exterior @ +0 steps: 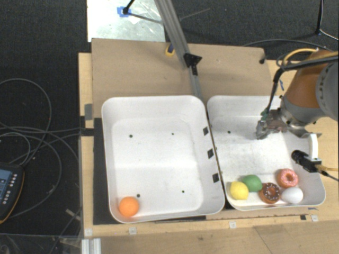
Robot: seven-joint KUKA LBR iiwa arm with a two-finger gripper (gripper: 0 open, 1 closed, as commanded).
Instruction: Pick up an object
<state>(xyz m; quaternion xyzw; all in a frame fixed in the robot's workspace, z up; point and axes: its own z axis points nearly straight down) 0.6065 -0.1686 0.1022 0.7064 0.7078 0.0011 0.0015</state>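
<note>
Two shallow white bins sit side by side on the bench [137,67], and the arm [310,89] comes in from the right with its gripper [265,127] over the upper part of the right bin [233,110], low above the floor of it, though whether it touches cannot be told. How the gripper is set, wide or narrow, cannot be told from this slant, since its tip reads as one dark grey lump; nothing can be seen held in it. Five small objects crowd the near edge of the right bin, well apart from the gripper: a yellow ball [239,190] and a green ball [252,182] touching each other, a chocolate doughnut [269,193] just beside them, a pink doughnut [287,178] a little farther back, and a white ball [292,196] in the near right corner (it seems to touch the chocolate doughnut). Bare bin floor lies between the gripper and this cluster. An orange ball [128,206] lies alone in the near left corner of the left bin [153,107]. A grey pole [175,28] slants down to the seam between the bins, and black clips [210,153] sit along that seam. Cables [32,142] and a handheld controller [9,187] lie on the dark floor to the left.
</note>
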